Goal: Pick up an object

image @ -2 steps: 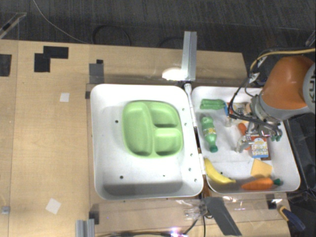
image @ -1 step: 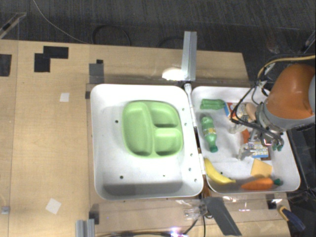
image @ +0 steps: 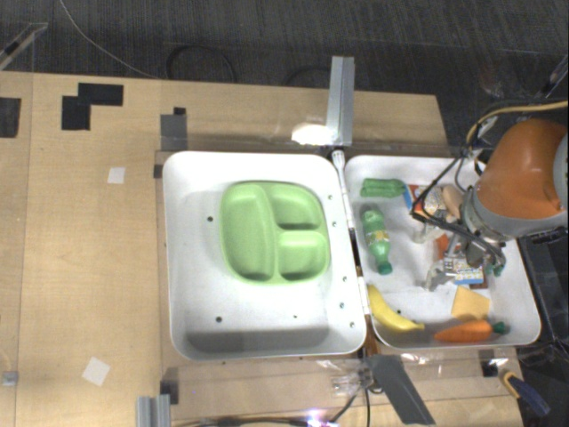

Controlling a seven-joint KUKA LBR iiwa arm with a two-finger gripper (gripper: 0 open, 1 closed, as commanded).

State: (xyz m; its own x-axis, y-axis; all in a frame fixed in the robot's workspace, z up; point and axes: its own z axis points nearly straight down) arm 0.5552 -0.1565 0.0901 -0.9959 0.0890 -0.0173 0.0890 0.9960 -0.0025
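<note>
At the right edge of the frame the arm (image: 524, 181) shows as a broad, rounded orange band over a grey wrist section. Thin black cables and one yellow cable loop out from its upper left side. Below the grey part sits the end effector (image: 458, 261), a small cluster of dark and metallic parts, its details too small to tell

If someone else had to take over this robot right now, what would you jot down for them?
End effector: low in the right bin; whether it grips anything is unclear.
Right bin holds a green bottle, banana, carrot, yellow wedge and green block.
Left bin holds a green divided plate.
Done: nothing visibly lifted.
Left: grasp one object and raise it.
</note>
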